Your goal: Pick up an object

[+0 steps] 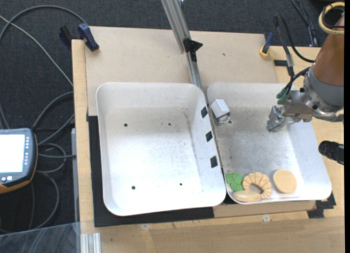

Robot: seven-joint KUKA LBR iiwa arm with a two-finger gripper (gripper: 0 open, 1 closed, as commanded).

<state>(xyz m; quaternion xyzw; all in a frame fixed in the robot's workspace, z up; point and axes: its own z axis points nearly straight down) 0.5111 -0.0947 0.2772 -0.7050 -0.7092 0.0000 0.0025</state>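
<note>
Camera view: gripper (275, 121) hangs over the right bin (257, 148), near its right wall, roughly midway between far and near edges. Nothing sits between its fingers; can't tell from this angle whether they're spread or closed, too small and foreshortened.

Candidates all sit along the right bin's near edge: green piece (234, 180) at the near-left corner, croissant-shaped piece (257, 184) just beside it, a pale oblong piece (247, 196) touching the croissant's near side, round tan disc (285, 181) a little further right, apart from the croissant. Left bin (147, 148) holds none of these.

Judgement: step in hand is approach, grasp not yet started. Gripper is well apart from every object, toward the far side of them.

How to do it well:
- go for the disc: isolated, closest to the gripper's line, no neighbours to jam a finger on
- flat and low though, so fingers need to straddle it and get right down to the bin floor
- watch the near wall; the disc lies close to it, so orient the fingers parallel to that edge
- the croissant cluster risks a two-object pinch
</note>
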